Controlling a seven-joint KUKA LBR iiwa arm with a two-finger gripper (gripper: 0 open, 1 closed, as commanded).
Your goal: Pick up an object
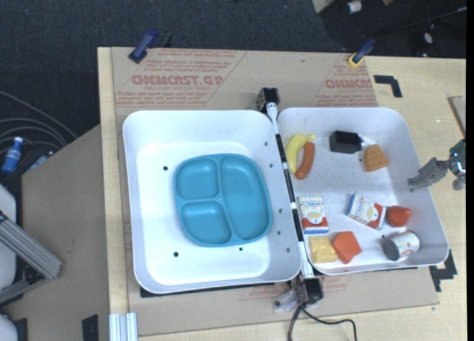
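The right bin (392, 121) holds several small toy foods. A yellow banana (295, 144) and a red sausage (304, 161) lie at its left wall. A black block (344, 141) and an orange bread piece (375, 158) sit toward the back. Two small cartons (312, 213) (366, 210), a red piece (399, 216), a yellow cheese wedge (320, 250), an orange block (346, 246) and a silver cup (401, 245) lie toward the front. My gripper (427, 176) hangs over the bin's right rim, right of the bread piece, with nothing seen in it.
The left bin (148, 139) holds a blue divided plate (222, 199). Both bins rest on a cardboard sheet (185, 80) on the wooden bench. Blue clamps (144, 45) (361, 52) sit at the sheet's back edge.
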